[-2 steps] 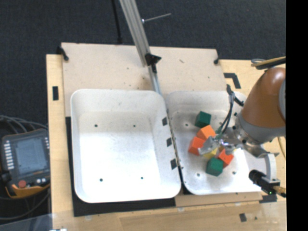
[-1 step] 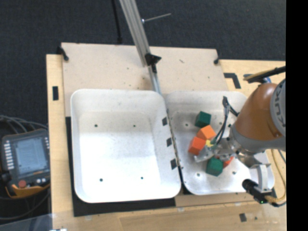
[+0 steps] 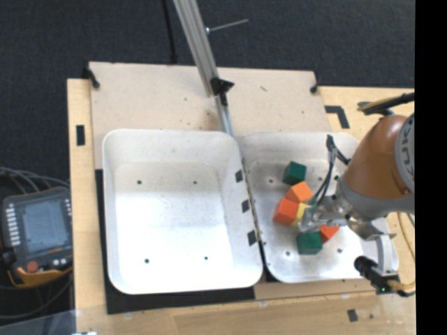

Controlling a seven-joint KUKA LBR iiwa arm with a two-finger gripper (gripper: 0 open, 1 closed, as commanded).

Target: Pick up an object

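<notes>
The right bin (image 3: 279, 155) holds a cluster of small blocks. A dark green cube (image 3: 295, 172) lies toward the back. Two orange blocks (image 3: 286, 210) sit in the middle with a small yellow piece (image 3: 302, 211) beside them. Another green cube (image 3: 309, 243) lies nearer the front, with a red-orange piece (image 3: 329, 232) at its right. My gripper (image 3: 318, 220) hangs low over this cluster, just above the front green cube and the red-orange piece. The wrist and orange band (image 3: 380, 162) cover it from the right.
The left bin (image 3: 174, 208) lies beside the right one, sharing a raised rim (image 3: 248, 201). A slanted metal pole (image 3: 199, 37) rises from the back of the bench. A teach pendant (image 3: 38, 229) sits off the bench at the left.
</notes>
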